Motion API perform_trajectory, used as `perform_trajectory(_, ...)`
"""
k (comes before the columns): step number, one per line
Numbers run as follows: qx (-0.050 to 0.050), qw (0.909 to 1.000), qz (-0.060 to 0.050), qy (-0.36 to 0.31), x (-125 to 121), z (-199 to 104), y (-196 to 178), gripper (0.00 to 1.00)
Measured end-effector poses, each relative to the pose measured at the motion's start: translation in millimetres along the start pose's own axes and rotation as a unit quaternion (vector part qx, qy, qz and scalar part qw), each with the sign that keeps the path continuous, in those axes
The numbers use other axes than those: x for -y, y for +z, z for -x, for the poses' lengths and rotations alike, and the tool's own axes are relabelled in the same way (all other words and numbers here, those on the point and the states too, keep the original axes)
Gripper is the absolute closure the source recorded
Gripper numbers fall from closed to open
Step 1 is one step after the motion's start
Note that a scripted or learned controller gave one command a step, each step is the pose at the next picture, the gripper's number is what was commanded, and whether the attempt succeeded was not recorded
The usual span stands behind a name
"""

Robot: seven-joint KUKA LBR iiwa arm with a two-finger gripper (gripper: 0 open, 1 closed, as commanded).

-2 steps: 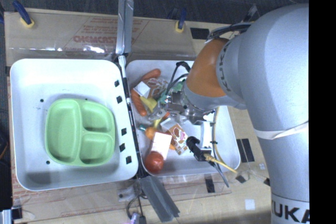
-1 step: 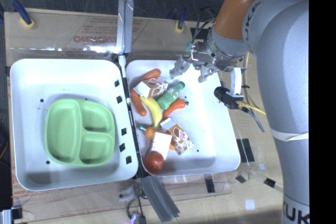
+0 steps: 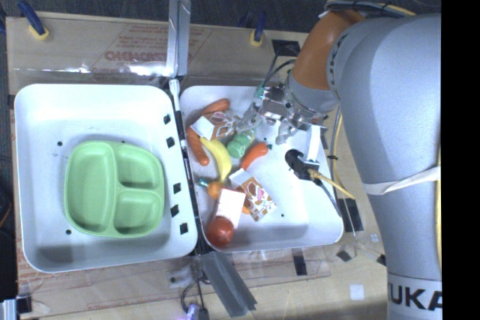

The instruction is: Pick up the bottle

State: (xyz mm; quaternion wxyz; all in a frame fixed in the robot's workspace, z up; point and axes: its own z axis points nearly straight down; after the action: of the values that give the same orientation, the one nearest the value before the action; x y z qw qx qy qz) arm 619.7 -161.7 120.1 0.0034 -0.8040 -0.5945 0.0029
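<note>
The arm (image 3: 390,124) reached in from the right over the table (image 3: 97,41), which carried 2 white bins. The left bin (image 3: 37,109) held 1 green plate (image 3: 112,187) with 3 wells. The right bin (image 3: 315,213) held all the clutter, heaped against its left wall.

The pincer (image 3: 268,125) hung over the upper middle of the right bin. As far as we could see it was spread, with nothing between its 2 fingers.

The bottle (image 3: 240,144), small and green, lay in the heap just to the left of the pincer. A banana (image 3: 217,157) touched it on its left and a carrot (image 3: 255,154) on its lower right. Below them lay a printed carton (image 3: 256,200) and a red ball (image 3: 220,231), both apart from the bottle.

We judged the crowding to be the main risk. With so little room on either side, 1 finger could land on the carrot or the banana and not beside the bottle, and the pincer could then close on the wrong thing or on 2 things together. The bottle looked smooth and rounded, so a grip off its middle could let it squirt out sideways. A slanted descent could also shove the heap toward the bin wall.
</note>
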Motion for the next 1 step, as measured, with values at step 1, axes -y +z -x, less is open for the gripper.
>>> perform_trajectory(1,0.0,0.9996,0.001,0.029,-31.5,7.9,31.4,0.0)
